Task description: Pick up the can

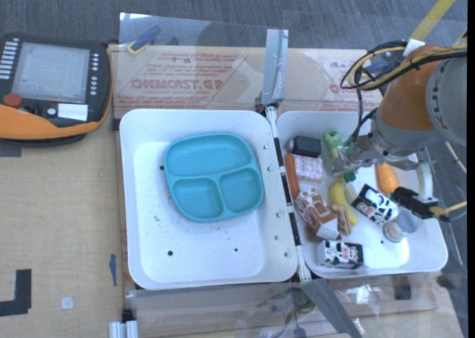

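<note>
The right bin (pixel 427 255) holds a jumble of toy food. A small silver can (pixel 393 232) lies near that bin's lower right, just below a black-and-white carton (pixel 373 205). The arm comes in from the right, its orange band (pixel 408 95) over the bin's top edge. My gripper (pixel 347 160) hangs low over the middle of the right bin, above a yellow banana (pixel 338 194) and beside a green item (pixel 332 140). It is well up and to the left of the can, apart from it.
Also in the right bin are a black box (pixel 304 145), a red-and-white packet (pixel 308 168), a brown carton (pixel 318 212), an orange carrot (pixel 387 177) and a black-and-white box (pixel 341 255). The left bin (pixel 148 240) bears a blue divided plate (pixel 214 176). A teach pendant (pixel 52 88) lies far left.
</note>
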`<act>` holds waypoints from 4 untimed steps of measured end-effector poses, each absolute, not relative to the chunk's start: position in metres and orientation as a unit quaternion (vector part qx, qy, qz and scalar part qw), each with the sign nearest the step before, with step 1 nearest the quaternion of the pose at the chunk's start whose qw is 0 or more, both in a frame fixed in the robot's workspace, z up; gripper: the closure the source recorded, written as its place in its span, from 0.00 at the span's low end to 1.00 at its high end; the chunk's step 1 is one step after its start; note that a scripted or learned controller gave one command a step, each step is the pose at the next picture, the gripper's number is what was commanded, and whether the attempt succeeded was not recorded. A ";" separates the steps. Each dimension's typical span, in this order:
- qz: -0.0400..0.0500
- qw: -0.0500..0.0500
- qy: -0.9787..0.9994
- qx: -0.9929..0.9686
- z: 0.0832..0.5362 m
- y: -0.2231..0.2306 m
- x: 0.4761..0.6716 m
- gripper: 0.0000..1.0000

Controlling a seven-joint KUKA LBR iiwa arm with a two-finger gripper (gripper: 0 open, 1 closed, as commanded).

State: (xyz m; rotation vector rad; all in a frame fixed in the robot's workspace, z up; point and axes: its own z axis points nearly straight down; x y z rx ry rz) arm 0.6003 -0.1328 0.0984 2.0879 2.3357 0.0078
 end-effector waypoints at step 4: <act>0.010 0.008 0.621 0.784 0.110 -0.090 0.645 0.00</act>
